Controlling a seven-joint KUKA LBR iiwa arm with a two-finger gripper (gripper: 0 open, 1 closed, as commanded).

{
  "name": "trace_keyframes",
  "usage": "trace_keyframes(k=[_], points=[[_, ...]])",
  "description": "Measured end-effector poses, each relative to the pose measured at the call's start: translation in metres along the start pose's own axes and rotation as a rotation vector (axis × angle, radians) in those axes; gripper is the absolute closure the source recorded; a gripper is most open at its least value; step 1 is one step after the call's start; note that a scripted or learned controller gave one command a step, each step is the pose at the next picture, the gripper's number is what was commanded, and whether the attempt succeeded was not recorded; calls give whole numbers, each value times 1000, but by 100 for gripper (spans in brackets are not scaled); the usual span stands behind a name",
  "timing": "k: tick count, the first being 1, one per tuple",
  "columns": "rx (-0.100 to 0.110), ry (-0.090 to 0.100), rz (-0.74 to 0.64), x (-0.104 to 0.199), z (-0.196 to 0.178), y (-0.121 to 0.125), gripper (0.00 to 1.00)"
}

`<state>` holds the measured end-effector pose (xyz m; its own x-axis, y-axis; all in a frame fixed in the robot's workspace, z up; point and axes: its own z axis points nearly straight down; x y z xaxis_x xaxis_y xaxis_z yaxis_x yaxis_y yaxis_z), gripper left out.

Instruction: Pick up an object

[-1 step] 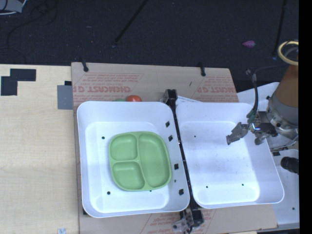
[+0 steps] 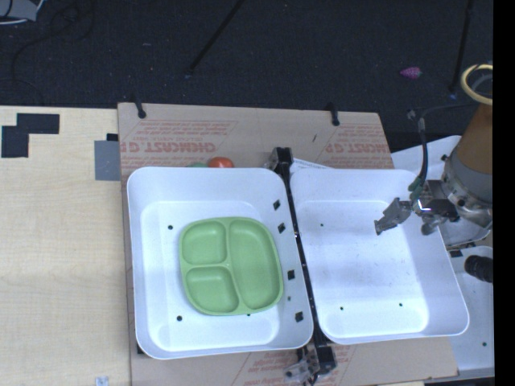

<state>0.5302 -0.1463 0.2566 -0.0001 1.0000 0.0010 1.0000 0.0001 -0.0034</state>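
A light green divided plate [image 2: 232, 265] lies flat in the left bin [image 2: 153, 215], near its middle. My gripper [image 2: 412, 219] hovers over the right bin [image 2: 362, 296], close to that bin's right wall and far from the plate. Its fingers [image 2: 391, 217] are spread open with nothing between them. The arm comes in from the right edge of the view.
A small red object [image 2: 220, 163] rests on the cardboard just behind the left bin's back rim, with a bit of green beside it. A black divider [image 2: 294, 256] runs between the two bins. Cardboard sheets lie under the bins.
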Motion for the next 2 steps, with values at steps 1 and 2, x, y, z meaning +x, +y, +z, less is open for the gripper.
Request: trace_keyframes(k=[1, 2], points=[[5, 1, 0, 4, 64, 1, 0], [5, 2, 0, 8, 113, -9, 0]])
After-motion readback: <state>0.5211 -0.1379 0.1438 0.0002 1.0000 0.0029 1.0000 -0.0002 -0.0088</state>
